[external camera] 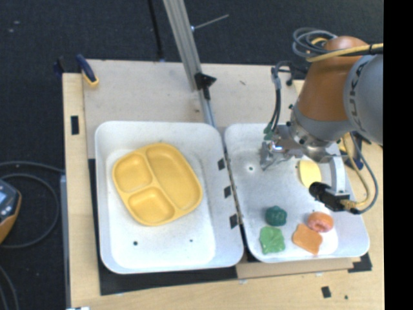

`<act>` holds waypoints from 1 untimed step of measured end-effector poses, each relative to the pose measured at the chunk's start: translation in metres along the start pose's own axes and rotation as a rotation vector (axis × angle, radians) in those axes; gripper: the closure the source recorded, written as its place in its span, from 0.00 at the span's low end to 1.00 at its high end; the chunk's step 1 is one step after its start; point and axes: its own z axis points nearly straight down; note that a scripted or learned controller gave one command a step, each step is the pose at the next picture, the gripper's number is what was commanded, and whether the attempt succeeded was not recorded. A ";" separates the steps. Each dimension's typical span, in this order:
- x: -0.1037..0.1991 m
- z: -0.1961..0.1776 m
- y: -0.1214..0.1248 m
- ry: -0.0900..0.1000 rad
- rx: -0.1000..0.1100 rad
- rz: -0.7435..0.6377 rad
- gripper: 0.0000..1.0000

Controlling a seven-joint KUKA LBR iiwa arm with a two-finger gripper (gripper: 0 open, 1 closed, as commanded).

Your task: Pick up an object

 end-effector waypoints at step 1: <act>0.055 0.006 0.011 0.000 0.000 -0.001 1.00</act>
